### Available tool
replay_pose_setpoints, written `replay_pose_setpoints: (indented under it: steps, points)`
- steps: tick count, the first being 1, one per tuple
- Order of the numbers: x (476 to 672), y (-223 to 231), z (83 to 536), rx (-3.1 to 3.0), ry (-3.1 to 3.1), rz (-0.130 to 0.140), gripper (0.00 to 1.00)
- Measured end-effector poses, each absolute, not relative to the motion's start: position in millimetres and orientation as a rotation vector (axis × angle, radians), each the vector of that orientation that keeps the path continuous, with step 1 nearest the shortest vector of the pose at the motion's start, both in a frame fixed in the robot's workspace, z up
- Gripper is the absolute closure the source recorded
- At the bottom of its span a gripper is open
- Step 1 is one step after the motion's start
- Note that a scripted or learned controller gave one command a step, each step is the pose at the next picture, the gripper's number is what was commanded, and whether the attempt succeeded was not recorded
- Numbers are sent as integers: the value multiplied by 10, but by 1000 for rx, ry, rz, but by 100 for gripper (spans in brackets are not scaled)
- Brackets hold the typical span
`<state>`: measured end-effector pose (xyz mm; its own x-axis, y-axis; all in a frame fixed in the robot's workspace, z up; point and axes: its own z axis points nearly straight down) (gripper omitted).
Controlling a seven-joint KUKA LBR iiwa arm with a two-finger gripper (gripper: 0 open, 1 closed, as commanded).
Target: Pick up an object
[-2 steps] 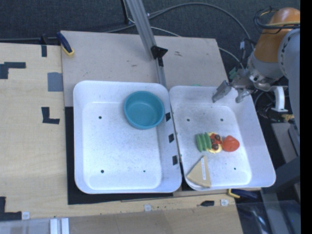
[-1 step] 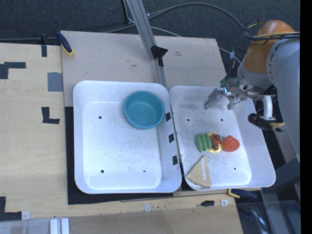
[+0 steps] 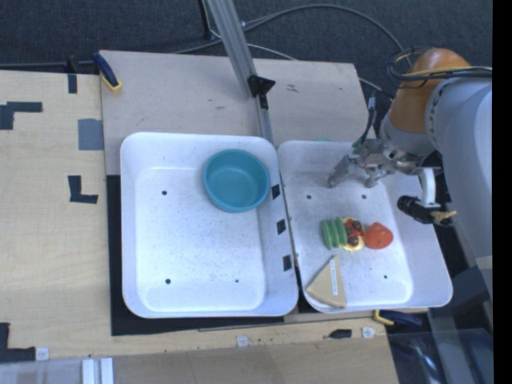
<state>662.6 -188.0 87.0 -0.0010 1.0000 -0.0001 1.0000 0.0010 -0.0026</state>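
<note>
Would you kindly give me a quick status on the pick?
Gripper over right bin, nothing between fingers. Toys and wedge lie nearer the front, untouched. Blue bowl in left bin. Path clear.

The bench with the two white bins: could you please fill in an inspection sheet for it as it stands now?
Surface: bench bears left bin and right bin side by side.
Job's things: blue bowl in left bin; green, yellow and red toy and tan wedge in right bin.
Clutter: nothing seen.
Grippers: gripper over right bin's far end, nothing visibly held; jaws' state unclear.
Cables: black cable loops behind bench.
Surroundings: slanted metal pole, blue-yellow clamp, dark floor.
</note>
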Motion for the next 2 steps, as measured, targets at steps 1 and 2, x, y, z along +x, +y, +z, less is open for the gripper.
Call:
replay_pose_setpoints:
  steps: [1, 2]
  points:
    - [6634, -1878, 989, -2219, -2224, 1, 100]
    - [6658, -1900, 1620, -2224, -2225, -4, 100]
